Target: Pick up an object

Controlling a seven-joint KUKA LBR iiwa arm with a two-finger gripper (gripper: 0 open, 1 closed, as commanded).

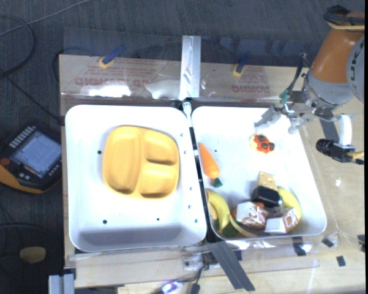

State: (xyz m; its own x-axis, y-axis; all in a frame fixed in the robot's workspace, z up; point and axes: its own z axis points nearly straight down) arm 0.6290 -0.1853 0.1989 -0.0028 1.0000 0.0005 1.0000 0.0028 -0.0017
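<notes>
A: Where is the end effector [280, 116] standing now, and is it grasping something?

B: It is hanging over the far part of the right bin [232, 124], and its two thin fingers are spreading apart. Nothing is sitting between them, so it is released and carrying nothing.

A: So which step is going on?

B: I think the arm is only approaching. No object is picked yet. The closest thing is a small orange toy [263, 143], lying on the bin floor just beside the fingers, toward the camera.

A: What is the next move asking for?

B: In my judgement, the end effector is needing to come down over that toy and close around it. The toy is small and low, so the fingers may slip off.

A: And the other things?

B: A carrot [209, 160], smooth and pointed, is lying near the left wall. Bananas [219, 211], small boxes [252, 214] and a black block [267, 196] are crowding the near corner. In the left bin [86, 164] a yellow plastic tray [141, 160] with rounded compartments is resting.
</notes>
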